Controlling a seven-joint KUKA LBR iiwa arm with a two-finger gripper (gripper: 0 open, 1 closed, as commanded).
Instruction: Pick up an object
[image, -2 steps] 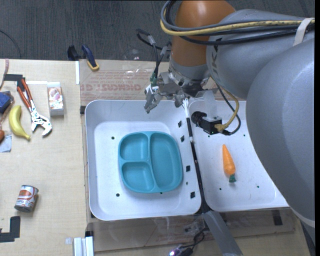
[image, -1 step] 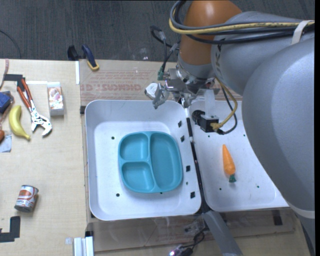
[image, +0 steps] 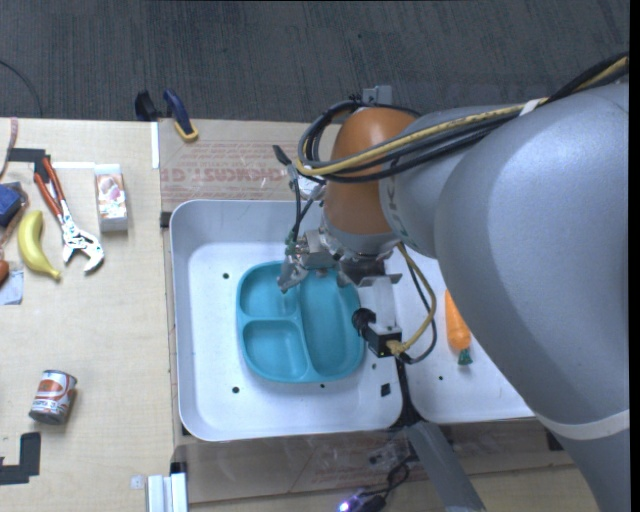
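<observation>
A teal divided plate (image: 297, 325) lies flat in the left white bin (image: 205, 330). My gripper (image: 296, 268) hangs from the orange-banded wrist (image: 365, 170) and sits low over the plate's far rim; I cannot see whether it touches the rim. An orange carrot-like object (image: 456, 326) lies in the right bin (image: 480, 395), partly hidden by the arm.
The big grey arm (image: 530, 250) covers most of the right bin. On the bench to the left lie a banana (image: 36, 244), red-handled pliers (image: 62, 212), a small box (image: 111, 199) and a can (image: 52, 396). A blue clamp (image: 178, 113) sits at the back.
</observation>
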